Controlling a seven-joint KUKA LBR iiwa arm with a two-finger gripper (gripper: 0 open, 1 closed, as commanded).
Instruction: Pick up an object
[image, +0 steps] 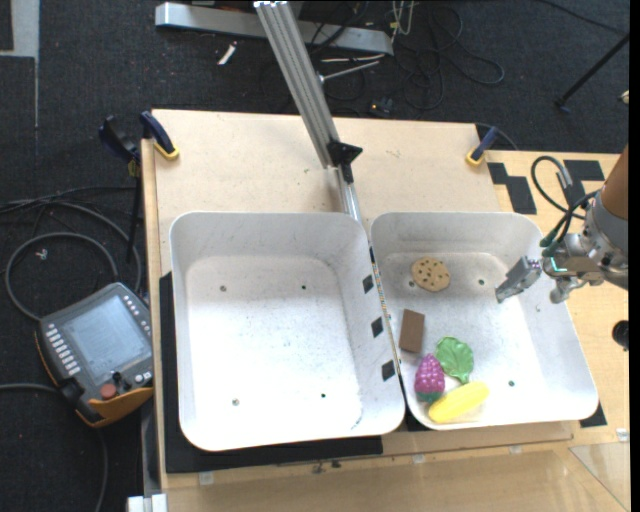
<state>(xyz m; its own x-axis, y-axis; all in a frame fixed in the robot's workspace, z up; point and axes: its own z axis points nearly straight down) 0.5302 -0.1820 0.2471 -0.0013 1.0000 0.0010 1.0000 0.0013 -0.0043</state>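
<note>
Claw (540, 280) hangs over the right bin (560, 350); cookie (431, 274), brown block (412, 331), grapes (430, 376) inside.

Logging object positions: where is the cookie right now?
The cookie lies in the right bin, near its back wall, above the brown block and left of the gripper.

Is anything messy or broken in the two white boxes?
Nothing looks broken or spilled. In the right bin, the cookie lies alone, while the brown block, purple grapes, green leaf and yellow piece crowd near the front. The pincer hangs over that bin's right side.
</note>
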